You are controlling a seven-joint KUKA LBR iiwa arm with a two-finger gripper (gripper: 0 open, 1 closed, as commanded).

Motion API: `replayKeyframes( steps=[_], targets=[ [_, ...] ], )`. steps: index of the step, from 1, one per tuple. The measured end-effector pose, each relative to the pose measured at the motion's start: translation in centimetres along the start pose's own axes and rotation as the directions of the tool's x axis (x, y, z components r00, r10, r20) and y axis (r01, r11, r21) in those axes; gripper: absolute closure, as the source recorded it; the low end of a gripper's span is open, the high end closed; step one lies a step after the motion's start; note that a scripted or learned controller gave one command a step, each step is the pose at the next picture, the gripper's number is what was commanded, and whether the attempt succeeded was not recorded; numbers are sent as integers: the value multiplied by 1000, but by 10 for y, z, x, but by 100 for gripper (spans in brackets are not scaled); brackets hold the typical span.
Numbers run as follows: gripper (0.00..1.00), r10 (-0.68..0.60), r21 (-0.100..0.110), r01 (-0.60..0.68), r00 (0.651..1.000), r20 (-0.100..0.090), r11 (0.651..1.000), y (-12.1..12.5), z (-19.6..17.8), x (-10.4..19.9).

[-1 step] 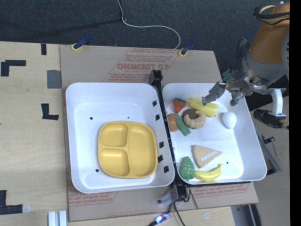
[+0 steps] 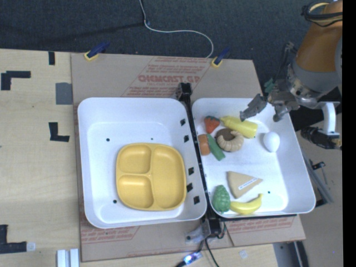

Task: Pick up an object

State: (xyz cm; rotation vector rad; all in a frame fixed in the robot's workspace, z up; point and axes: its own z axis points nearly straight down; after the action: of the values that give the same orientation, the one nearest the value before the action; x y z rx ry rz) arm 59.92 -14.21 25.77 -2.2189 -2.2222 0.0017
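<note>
Started at nine o'clock of the bench. Found the left bin (image 2: 84,149) seated on a cardboard sheet (image 2: 161,77), with a yellow divided plate (image 2: 151,176) lying flat at its centre, slightly toward six o'clock. Noted two blue clamps (image 2: 95,51) pinching the sheet's far edge at eleven and one o'clock, and a white cable (image 2: 167,29) looping over the dark floor at twelve.

Moved on to the right bin (image 2: 300,174), touching the left one along the middle seam. Counted the toy food there. Met an orange carrot piece (image 2: 211,124) at ten o'clock of the bin, an orange-and-green piece (image 2: 204,144) just below it against the seam, and a dark green stick (image 2: 216,151) beside that. Saw a tan doughnut (image 2: 230,140) near the centre, touching a yellow corn cob (image 2: 240,126) at its twelve o'clock; possibly a pepper rather than corn, too small to settle. Spotted a white egg (image 2: 271,142) alone at two o'clock of the bin. Placed a tan wedge (image 2: 242,183) at five o'clock, with a green bumpy fruit (image 2: 221,198) and a yellow banana (image 2: 246,205) side by side at six, against the near wall.

Ended at three o'clock with the gripper (image 2: 266,110) hanging above the bin's far right part, at one o'clock of the corn cob. Found its fingers (image 2: 251,108) spread apart, clamped on no object.
</note>
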Motion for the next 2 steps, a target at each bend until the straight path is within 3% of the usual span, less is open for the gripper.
replayKeyframes(
  steps=[2],
  targets=[
    [0, 0, 4, 0, 1000, 1, 1000, 3, 107, 1]
  ],
)
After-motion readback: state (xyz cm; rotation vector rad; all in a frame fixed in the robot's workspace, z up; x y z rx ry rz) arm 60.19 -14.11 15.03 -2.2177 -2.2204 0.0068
